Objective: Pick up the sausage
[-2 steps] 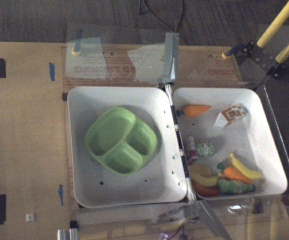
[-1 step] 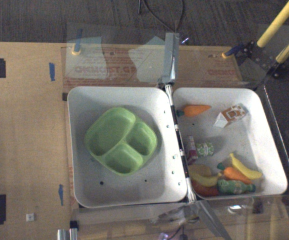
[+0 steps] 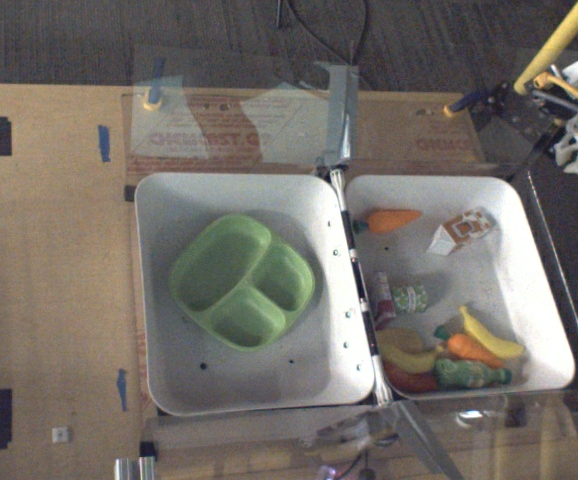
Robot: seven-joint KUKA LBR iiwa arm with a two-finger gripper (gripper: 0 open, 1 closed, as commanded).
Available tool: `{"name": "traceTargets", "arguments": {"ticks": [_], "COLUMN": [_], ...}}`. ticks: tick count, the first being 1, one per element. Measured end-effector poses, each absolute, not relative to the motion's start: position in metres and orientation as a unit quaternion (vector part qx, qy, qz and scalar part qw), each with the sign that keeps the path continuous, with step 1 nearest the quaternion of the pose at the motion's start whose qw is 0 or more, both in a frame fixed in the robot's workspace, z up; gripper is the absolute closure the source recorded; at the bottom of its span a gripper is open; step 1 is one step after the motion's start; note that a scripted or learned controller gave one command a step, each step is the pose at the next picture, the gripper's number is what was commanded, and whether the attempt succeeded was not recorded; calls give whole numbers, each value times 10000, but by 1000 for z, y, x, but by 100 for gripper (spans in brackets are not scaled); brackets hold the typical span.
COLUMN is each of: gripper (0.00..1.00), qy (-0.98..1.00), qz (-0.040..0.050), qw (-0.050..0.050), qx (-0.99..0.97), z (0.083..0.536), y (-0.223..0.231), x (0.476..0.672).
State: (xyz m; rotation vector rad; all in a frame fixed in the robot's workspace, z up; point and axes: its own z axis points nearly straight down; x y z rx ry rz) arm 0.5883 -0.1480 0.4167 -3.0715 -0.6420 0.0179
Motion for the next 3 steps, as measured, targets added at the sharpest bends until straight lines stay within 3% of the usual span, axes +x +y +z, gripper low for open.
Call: {"name": "traceTargets", "arguments": {"ticks": [1,2,3], "gripper": [100,100,100], "qy": [-1002,-1204,-1003], "qz": [37,48,50], "qw": [4,7,5], "qx": [-9950,-9927,-9949], "z": [431,280,289], "y": [-100,-31,-27], "x": [581,616,579]}}
